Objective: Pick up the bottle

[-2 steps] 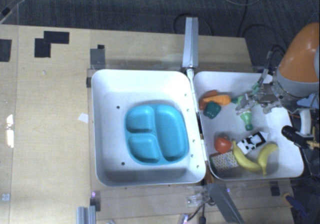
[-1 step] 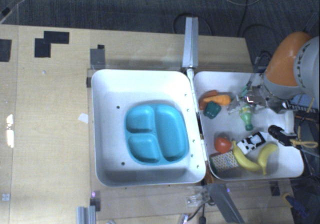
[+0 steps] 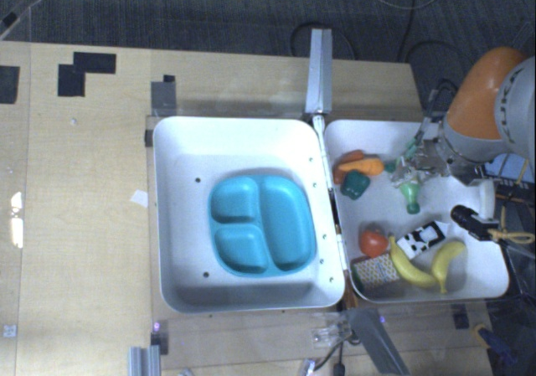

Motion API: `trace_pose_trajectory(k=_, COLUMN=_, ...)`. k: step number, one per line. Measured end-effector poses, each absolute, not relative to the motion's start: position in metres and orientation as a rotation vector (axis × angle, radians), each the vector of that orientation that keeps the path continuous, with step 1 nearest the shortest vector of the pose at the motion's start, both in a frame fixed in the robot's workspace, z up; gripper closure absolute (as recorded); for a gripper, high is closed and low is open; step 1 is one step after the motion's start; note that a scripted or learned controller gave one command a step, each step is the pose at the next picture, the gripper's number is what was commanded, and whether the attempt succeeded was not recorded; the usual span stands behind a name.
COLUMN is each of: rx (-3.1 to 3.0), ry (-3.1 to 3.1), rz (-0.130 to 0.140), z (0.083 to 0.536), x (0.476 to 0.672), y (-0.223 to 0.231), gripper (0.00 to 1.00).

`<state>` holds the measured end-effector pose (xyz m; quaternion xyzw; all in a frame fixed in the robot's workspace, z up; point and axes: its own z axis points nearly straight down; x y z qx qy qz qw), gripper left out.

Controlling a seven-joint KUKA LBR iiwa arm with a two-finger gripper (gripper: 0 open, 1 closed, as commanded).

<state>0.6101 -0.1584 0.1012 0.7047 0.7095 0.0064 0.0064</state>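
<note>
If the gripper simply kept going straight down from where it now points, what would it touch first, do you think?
Most likely the small green bottle, which sits right below the gripper in the right bin; depth is hard to judge from above.

blue tray point(image 3: 261, 224), banana point(image 3: 423, 266), tomato point(image 3: 373, 242)

No readable text or labels

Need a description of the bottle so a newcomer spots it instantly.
Look in the right bin, upper middle, just below the gripper. The bottle is a small pale green see-through piece, standing apart from the darker green block and the orange item to its left.
</note>
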Motion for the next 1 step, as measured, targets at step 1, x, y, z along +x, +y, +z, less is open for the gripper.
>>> trace_pose_trajectory(k=1, rx=2.266, ry=2.169, rz=0.008, z=0.252, x=0.6158, y=-0.0783, gripper=1.0)
